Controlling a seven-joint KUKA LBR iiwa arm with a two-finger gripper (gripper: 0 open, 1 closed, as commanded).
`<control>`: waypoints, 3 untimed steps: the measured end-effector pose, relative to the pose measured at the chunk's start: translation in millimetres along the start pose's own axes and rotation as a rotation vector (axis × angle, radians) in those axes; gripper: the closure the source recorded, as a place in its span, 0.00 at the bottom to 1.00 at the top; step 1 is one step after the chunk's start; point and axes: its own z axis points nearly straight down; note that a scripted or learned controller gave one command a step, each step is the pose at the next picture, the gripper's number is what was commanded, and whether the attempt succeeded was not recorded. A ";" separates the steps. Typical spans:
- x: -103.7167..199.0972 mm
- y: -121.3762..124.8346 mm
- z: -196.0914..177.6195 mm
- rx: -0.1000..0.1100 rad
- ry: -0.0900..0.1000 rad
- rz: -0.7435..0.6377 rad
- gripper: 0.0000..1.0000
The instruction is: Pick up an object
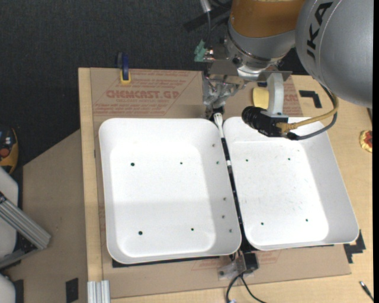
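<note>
Camera view: the grey arm (331,41) is reaching in from the far right, its orange band (266,15) sitting high at the far edge of the scene. It is bending down and leftward, and the gripper (217,109) is hanging over the far end of the seam where the two white bins meet. It is pointing down at the bins' far rims. Whether the jaws are spread or pressed together, I cannot tell; the wrist is crowding them.

Just below the gripper, a slim pale strip (218,124) is lying along that seam, between the left bin (160,195) and the right bin (284,201). It is too thin to tell whether it is loose or part of the gripper. Beyond the right bin's far rim, a pale yellow piece (259,96) is peeking out on the brown tabletop (154,94), half hidden by the wrist.
</note>
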 end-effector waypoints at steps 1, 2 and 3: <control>37.6 36.2 82.7 0.013 -0.001 -0.007 1.00; 96.9 61.7 137.8 0.007 0.001 -0.010 1.00; 69.7 61.2 72.0 -0.001 0.001 -0.002 1.00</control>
